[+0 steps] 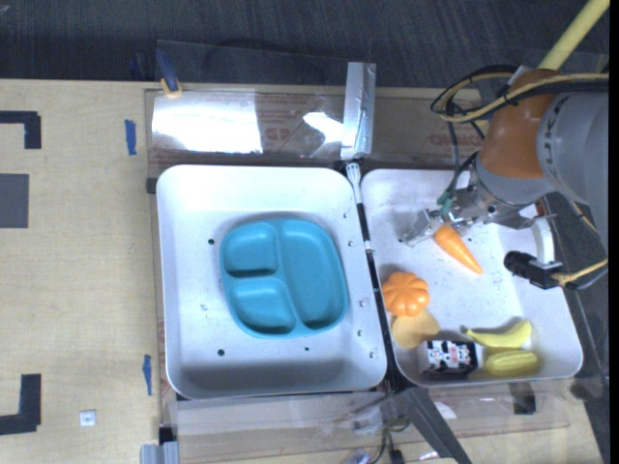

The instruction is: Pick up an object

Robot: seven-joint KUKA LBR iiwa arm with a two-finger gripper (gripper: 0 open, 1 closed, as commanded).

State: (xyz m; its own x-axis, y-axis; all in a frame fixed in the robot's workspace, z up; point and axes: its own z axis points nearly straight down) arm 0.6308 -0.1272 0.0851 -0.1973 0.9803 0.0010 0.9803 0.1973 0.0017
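Arm [556, 148] low over right bin [566, 351]; gripper [435, 222] beside carrot [457, 247]

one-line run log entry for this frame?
gripper: over right bin, at carrot top | grasp: unclear | pumpkin, bananas: untouched | blue tray: left bin

We saw two bins side by side. The left bin [184, 211] held a divided tray [283, 275] near its centre. In the right bin [551, 341], a toy carrot [456, 246] lay toward the back, with the gripper [432, 222] just left of it. A toy pumpkin [405, 293] sat by the left wall; nearer the front lay a toy cow [450, 356], with two bananas [503, 347] to its right.
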